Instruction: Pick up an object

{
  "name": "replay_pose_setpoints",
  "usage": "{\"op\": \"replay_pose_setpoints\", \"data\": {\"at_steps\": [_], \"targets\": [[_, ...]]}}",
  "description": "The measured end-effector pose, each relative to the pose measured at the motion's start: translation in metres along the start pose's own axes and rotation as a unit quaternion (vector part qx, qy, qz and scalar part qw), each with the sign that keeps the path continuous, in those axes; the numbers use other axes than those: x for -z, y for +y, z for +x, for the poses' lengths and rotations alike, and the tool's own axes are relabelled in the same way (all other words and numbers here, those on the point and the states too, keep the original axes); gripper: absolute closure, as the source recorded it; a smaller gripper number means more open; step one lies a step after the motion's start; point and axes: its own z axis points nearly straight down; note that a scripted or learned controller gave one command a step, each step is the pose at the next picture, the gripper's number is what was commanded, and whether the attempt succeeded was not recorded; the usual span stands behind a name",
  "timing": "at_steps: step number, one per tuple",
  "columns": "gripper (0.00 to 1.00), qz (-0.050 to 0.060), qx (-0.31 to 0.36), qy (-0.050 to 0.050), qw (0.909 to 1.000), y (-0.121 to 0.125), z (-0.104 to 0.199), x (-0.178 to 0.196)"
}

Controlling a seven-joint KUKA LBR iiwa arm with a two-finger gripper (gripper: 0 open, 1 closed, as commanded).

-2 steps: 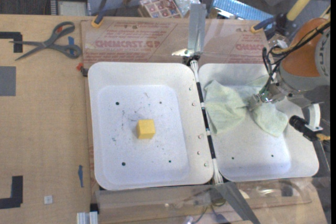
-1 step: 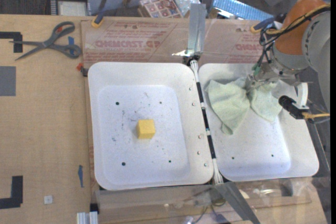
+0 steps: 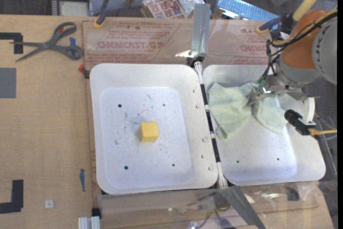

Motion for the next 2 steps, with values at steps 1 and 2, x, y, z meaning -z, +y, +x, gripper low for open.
{"op": "replay_pose_setpoints", "data": {"at_steps": [1,2], "targets": [[1.00,-0.001,0.000,-0.001,1.0000,0.001,-0.001,0.011],[1.00,0.002,-0.017,0.001,0.9999,0.036,0.088,0.097]]}}
